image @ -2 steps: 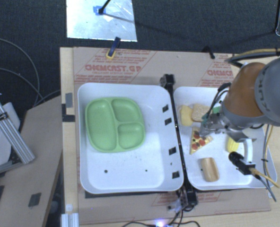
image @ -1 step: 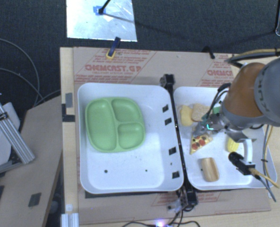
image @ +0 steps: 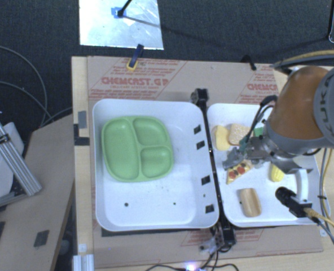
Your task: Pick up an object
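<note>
Camera view shows the claw [image: 234, 158] low in the right bin [image: 268, 218], at the end of the grey and orange arm [image: 302, 112]. I cannot tell how wide it stands, and I see nothing held in it. A pizza slice toy [image: 238, 172] lies just under and beside its tip, perhaps touching it. Just above the claw are a yellow piece [image: 221, 136] and a cracker-like piece [image: 237, 133], side by side. A brown bread-like block [image: 249, 201] is below it, well apart. A yellow corn-like toy [image: 276, 173] lies to its right, near the wrist. To grasp well, I think the claw should go straight down over the pizza slice, which is flat, and close only when centred; the near neighbours could be pushed. The green tray [image: 137, 148] in the left bin [image: 150, 107] is far to the claw's left.
</note>
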`<state>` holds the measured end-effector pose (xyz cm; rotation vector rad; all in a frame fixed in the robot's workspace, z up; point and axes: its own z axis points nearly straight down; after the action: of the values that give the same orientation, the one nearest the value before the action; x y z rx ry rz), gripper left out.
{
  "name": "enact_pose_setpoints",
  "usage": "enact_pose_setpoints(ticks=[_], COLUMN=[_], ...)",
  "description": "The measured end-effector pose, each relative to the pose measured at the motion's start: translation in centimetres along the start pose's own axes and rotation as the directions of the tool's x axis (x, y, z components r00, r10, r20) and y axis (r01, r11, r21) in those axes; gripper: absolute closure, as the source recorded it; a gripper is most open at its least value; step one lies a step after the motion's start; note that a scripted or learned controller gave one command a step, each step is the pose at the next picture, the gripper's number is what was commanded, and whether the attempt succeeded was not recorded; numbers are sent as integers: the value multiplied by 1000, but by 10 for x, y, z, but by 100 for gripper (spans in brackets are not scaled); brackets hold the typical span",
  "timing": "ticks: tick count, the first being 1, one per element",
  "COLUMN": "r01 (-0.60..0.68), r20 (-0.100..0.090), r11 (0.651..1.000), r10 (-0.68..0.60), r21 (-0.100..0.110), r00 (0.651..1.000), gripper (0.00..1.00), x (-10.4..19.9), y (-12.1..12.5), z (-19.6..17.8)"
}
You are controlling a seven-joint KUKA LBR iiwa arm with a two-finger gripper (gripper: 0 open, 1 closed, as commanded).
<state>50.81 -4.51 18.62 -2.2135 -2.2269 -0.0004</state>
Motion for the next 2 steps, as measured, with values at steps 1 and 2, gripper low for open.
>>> enact_pose_setpoints(ticks=[1, 2], r01=[-8, 1], r20=[1, 2], r11=[1000, 1000], r10=[8, -1], r21=[-2, -9], r00=[1000, 1000], gripper=[0, 0], x=[-58, -26], y=[-1, 17], z=[105, -3])
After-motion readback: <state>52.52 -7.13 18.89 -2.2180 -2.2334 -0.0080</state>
